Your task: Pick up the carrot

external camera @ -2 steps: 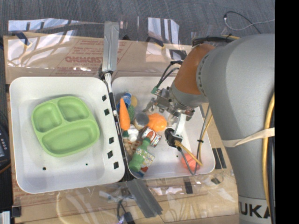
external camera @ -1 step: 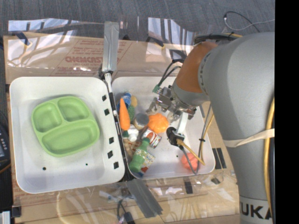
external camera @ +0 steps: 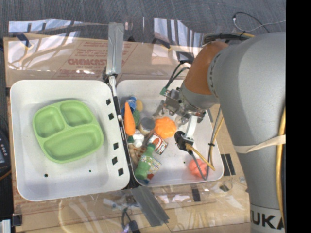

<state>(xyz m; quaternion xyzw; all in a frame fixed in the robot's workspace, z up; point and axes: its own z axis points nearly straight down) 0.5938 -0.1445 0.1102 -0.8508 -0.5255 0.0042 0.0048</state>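
Carrot (external camera: pixel 129 120) lies lengthwise, top-to-bottom.

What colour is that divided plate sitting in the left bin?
Light green. The divided plate shows plainly in the camera view, lying in the left bin.

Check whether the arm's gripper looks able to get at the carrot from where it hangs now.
Probably yes. The carrot lies uncovered by the right bin's left wall, and the gripper hangs over that bin. The wall and the green bottle nearby leave tight room.
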